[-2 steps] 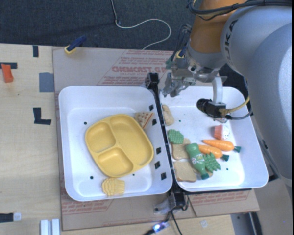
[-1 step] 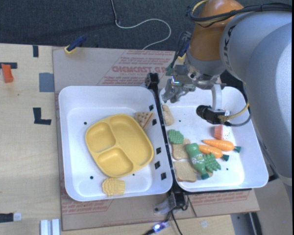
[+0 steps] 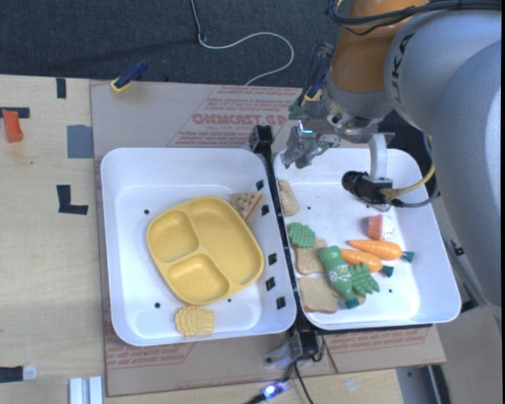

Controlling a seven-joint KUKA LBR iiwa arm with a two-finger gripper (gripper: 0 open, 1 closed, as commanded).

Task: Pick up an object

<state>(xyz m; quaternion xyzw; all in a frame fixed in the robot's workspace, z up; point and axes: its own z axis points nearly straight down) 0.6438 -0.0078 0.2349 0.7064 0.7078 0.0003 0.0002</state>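
Observation:
My gripper [image 3: 300, 155] hangs over the far left corner of the right bin [image 3: 433, 310], close to the divider between the two bins. Below it in that bin lie a tan biscuit [image 3: 287, 198], a green broccoli piece [image 3: 301, 235], two orange carrots [image 3: 375, 248], a green leafy toy [image 3: 347, 277], a slice of toast [image 3: 320, 295] and a small red and white piece [image 3: 377, 225]. Nothing shows hanging under the gripper.
The left bin [image 3: 122, 225] holds a yellow divided plate [image 3: 204, 247], a waffle piece [image 3: 248, 202] against the divider and a corn cob [image 3: 194, 319] at the front. A black cable fitting [image 3: 366, 185] hangs over the right bin's far side. The bulky grey arm [image 3: 454, 74] fills the right.

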